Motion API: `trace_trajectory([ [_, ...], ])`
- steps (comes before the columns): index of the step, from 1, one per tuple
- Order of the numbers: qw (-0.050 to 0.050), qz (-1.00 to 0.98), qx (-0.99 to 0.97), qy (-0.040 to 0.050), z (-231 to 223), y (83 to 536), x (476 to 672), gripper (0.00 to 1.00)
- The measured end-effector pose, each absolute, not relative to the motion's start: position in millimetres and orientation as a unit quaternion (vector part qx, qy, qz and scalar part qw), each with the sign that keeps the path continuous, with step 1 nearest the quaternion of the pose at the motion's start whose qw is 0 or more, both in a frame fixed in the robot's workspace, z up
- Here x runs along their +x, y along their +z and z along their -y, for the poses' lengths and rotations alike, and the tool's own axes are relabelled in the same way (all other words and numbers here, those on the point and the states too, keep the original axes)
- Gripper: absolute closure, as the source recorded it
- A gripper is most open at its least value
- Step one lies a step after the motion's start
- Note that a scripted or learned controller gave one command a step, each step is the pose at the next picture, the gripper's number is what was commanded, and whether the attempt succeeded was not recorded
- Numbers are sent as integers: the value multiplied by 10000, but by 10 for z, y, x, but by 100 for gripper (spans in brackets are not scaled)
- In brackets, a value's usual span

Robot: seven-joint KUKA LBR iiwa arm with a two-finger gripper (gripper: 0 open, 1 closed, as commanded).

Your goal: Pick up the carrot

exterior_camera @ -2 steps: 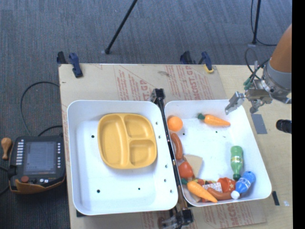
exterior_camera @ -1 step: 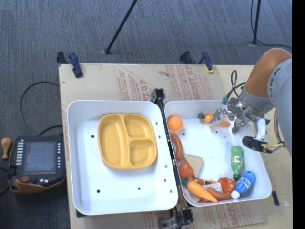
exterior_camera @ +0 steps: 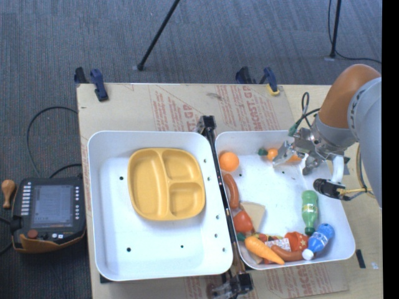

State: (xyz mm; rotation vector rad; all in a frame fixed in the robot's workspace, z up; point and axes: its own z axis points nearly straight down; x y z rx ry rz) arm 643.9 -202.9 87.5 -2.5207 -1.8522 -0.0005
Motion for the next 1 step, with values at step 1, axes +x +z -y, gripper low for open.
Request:
trace_trajectory([
  [1, 117, 5255, -8507, 32, 2020, 852, 6417, 0],
])
